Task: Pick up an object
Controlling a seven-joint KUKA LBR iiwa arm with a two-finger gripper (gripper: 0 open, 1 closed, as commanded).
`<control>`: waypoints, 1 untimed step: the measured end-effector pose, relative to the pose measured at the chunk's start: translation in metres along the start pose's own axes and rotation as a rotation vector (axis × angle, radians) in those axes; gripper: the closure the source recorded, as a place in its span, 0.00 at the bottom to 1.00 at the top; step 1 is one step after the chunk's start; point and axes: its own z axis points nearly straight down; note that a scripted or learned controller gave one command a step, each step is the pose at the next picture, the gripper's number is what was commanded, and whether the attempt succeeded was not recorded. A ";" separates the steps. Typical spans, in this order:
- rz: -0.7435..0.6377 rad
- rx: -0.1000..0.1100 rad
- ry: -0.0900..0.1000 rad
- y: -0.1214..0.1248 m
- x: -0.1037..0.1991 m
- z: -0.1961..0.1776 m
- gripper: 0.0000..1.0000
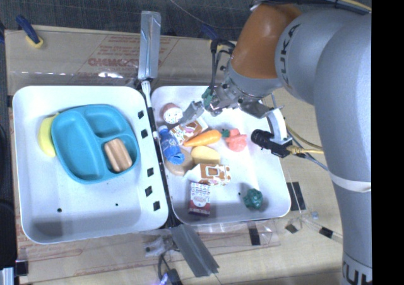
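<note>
My arm (328, 88) is the biggest thing here, grey with an orange band (265, 40) above the wrist, coming in from the right and bending down over the far part of the right bin (271, 176). Next in size are the two white bins, side by side on the bench (95, 50). The left bin (38, 201) holds a blue divided plate (88, 135) with a brown bread roll (118, 154) in its right-hand compartment, and a yellow piece (45, 135) pokes out from under the plate's left edge.

My gripper (201, 108) hangs over the far left part of the right bin, just above the clutter there. I cannot tell from this angle whether it is apart or together, and I see nothing caught in it.

The things to pick all lie in the right bin. Near the gripper's tip sits a small round jar (171, 113) with a pale top. Below that is a blue bottle (169, 143) against the left wall, beside an orange carrot (203, 137) that touches a pale yellow wedge (203, 155). A pink toy (236, 140) lies just right of the carrot. Toward the near side are a small printed box (214, 174), a dark red carton (200, 198) and a little green lump (254, 198), each apart from the others.
</note>
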 end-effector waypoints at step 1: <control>-0.094 -0.017 -0.011 -0.005 -0.014 0.077 0.00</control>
